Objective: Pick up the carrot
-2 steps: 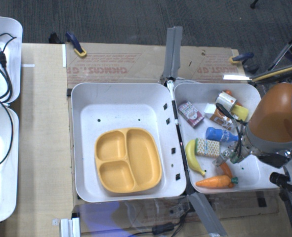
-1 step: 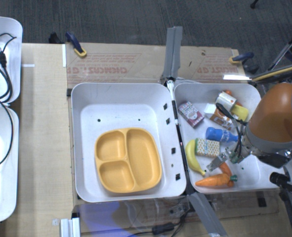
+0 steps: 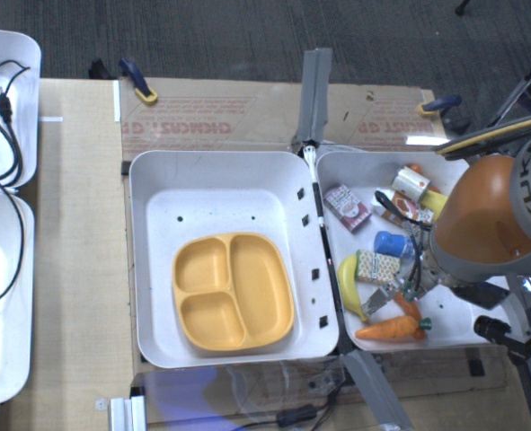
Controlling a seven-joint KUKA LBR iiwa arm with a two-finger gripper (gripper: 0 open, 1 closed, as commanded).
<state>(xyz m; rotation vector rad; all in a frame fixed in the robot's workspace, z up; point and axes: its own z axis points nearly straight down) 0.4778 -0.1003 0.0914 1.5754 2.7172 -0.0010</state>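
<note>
A: Biggest first. Left bin [image 3: 148,241] holds a yellow divided plate [image 3: 234,290]. Right bin [image 3: 373,341] holds the clutter. The arm [image 3: 481,214] reaches in from the right, over the right bin.

B: Carrot?

A: The carrot [image 3: 386,330] lies flat at the near edge of the right bin, green end pointing right. It rests on the bin floor, so not picked yet.

B: Gripper?

A: The gripper [image 3: 409,281] hangs just above and behind the carrot, close to a second orange piece [image 3: 406,308]. Too dark and small, so whether it is clenched or released cannot be told. Nothing visibly held between the fingers.

B: So progress?

A: Looks like approach only. Descend, close and lift are all left.

B: In the way?

A: A banana [image 3: 349,281] sits just left of the carrot's tip, a patterned packet [image 3: 377,266] behind it, a blue cup [image 3: 391,242] further back, and a pink box [image 3: 348,206] and a white can [image 3: 411,183] at the far end. The second orange piece nearly touches the carrot and could get grabbed instead.
</note>
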